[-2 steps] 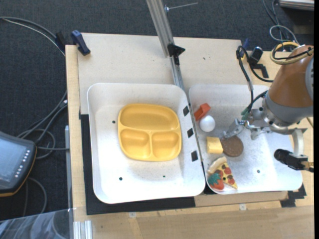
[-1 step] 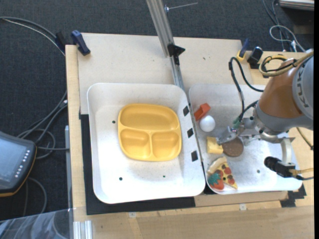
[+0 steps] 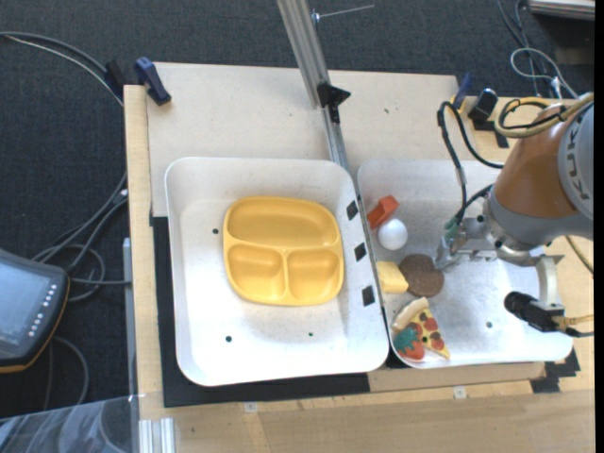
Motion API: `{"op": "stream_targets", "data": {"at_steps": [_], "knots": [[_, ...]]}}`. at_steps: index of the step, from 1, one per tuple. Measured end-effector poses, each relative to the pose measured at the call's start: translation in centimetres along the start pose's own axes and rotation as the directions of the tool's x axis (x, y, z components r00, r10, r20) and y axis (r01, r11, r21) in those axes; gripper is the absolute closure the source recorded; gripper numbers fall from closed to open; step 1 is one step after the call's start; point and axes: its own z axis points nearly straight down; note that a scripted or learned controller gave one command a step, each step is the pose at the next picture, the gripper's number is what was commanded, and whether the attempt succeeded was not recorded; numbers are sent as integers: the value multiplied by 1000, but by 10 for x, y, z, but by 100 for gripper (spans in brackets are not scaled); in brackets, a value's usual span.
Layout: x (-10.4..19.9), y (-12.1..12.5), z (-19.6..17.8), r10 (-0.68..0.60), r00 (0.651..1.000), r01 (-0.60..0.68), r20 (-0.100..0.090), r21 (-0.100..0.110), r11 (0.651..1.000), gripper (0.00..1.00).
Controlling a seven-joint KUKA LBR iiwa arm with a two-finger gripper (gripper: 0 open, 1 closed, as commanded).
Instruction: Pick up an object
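Left bin (image 3: 189, 253): yellow tray (image 3: 282, 249), centre. Right bin (image 3: 491, 338): gripper (image 3: 451, 250) at 9 o'clock, grip state cannot tell; brown disc (image 3: 421, 276) beside it; pizza slice (image 3: 421, 332) at 7 o'clock.

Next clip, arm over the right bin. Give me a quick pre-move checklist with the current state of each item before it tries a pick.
1. Objects available in the right bin: ok. A white ball, red block, brown disc, yellow piece and toy pizza slice lie along its left side.
2. Gripper over the right bin: ok, just right of the brown disc.
3. Gripper finger state: cannot tell.
4. Target isolated: not ok. The disc touches the yellow piece and sits close to the pizza slice.
5. Yellow tray out of the way: ok, in the left bin.
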Motion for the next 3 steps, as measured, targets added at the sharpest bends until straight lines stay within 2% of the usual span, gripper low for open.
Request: {"op": "stream_targets", "data": {"at_steps": [1,3], "knots": [[9,6,-49,-2,1000,2,1,-1,1000,100],[5,19,-159,-1,1000,1,2,-3,1000,100]]}}
